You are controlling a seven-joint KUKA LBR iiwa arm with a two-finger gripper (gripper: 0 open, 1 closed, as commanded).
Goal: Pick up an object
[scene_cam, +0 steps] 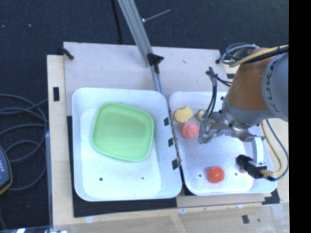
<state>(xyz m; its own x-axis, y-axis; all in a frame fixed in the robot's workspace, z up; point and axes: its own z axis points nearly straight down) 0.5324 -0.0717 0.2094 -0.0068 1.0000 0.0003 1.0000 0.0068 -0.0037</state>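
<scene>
Hovering inside the right bin [194, 178], claw [206, 132] sitting just right of the pink ball [190, 129]; grip state impossible to tell. Round, so showing no long axis. Lying just above it: yellow piece [183, 114]. Resting lower right: orange-red ball [215, 174]. Sitting left, in the other bin [85, 178]: green plate [123, 131]. Standing on a pale table [97, 62] over dark floor [48, 13].
</scene>
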